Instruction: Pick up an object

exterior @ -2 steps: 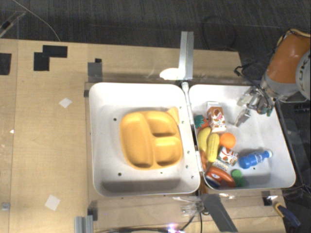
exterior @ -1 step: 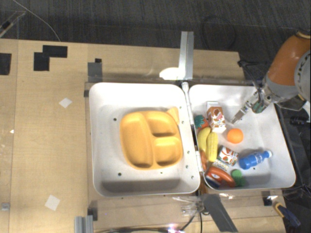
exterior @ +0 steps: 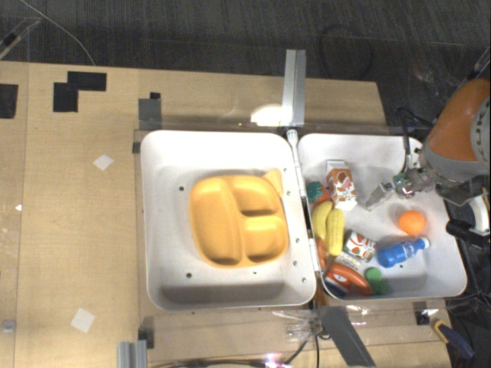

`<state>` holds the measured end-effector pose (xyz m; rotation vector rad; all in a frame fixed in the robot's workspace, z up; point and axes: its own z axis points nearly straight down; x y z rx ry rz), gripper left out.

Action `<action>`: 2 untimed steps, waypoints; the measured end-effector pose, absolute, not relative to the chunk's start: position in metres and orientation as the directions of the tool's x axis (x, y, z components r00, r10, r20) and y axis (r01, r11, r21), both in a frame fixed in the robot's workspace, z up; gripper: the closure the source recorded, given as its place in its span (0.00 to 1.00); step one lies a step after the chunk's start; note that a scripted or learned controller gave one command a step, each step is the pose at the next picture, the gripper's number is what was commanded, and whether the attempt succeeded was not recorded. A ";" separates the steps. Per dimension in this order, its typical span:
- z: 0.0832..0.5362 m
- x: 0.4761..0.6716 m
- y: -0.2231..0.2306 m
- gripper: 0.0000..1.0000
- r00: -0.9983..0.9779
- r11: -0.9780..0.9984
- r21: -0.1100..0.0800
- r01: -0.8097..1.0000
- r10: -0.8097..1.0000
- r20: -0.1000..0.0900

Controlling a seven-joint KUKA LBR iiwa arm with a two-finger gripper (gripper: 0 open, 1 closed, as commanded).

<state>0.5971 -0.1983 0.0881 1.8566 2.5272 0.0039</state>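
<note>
Nothing picked up yet, far as I can judge. My gripper point(exterior: 383, 192) hangs over the upper middle of the right bin point(exterior: 453, 282); honestly can't tell how wide it's set. Closest target is the orange ball point(exterior: 413, 221), just lower right of me, round so no real axis. The blue bottle point(exterior: 401, 252) below it lies flat, long axis roughly left-right, cap toward the right.

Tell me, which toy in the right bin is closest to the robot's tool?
The orange ball. It sits alone just below the tool, nearer than the blue bottle under it or the banana by the bin's left wall.
</note>
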 end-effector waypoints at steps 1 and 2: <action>0.088 0.650 -0.180 0.00 -0.602 0.602 0.008 0.798 0.798 -0.008; 0.089 0.650 -0.206 0.00 -0.619 0.619 0.007 0.785 0.785 -0.010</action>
